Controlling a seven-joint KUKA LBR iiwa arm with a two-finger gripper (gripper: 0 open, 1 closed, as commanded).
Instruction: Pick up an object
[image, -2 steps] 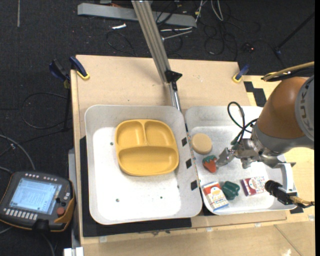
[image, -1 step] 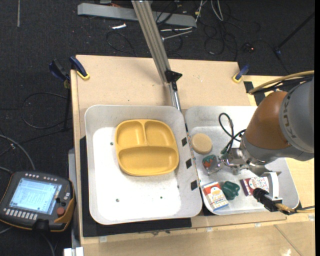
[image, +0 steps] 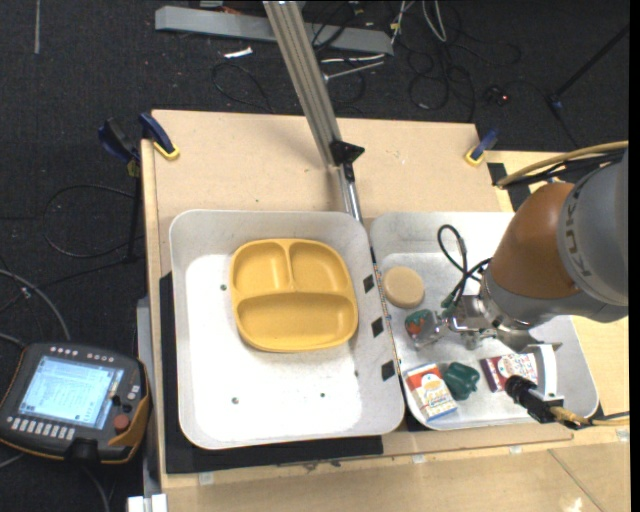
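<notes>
The arm (image: 560, 250) is seen reaching into the right bin (image: 400, 232), its gripper (image: 452, 325) low beside a small green object (image: 418, 324); whether it is clenched or released cannot be told. A tan disc (image: 404, 286) lies just beyond. A carton (image: 431, 391) and a green piece (image: 462, 377) lie nearer. A yellow tray (image: 294, 295) sits in the left bin (image: 200, 300).

Bright, even light from overhead; the white bins (image: 200, 300) glare slightly, shadows stay short and soft, the dark floor (image: 70, 120) looks grainy.
</notes>
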